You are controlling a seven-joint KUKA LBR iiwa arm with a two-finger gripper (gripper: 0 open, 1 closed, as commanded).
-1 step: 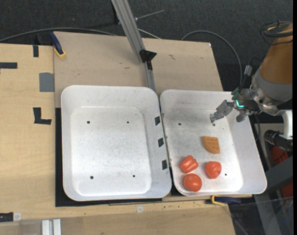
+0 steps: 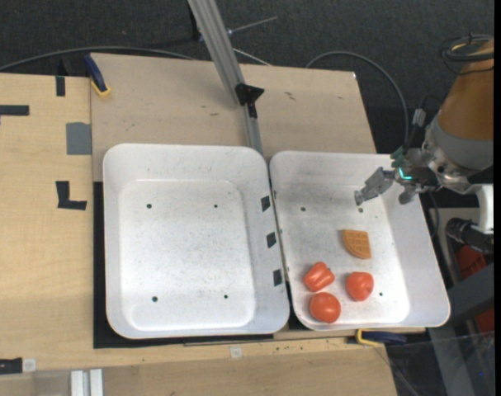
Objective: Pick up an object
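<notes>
Three red items (image 2: 324, 307) and one orange wedge (image 2: 356, 243) share the right bin (image 2: 316, 176); gripper (image 2: 390, 185) empty, spread.

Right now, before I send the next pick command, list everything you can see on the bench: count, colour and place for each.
Bins: 2, white, side by side on the bench; left bin, right bin.
Red objects: 3, red, near end of the right bin, clustered but apart.
Orange piece: 1, orange, right bin, just beyond the red ones.
Metal pole: 1, grey, slanting in from the top to between the bins.
Clamp: 1, blue and yellow, far left of the bench.
Arm: 1, grey with orange band.
Gripper: 1, over the right bin's far right side.
</notes>
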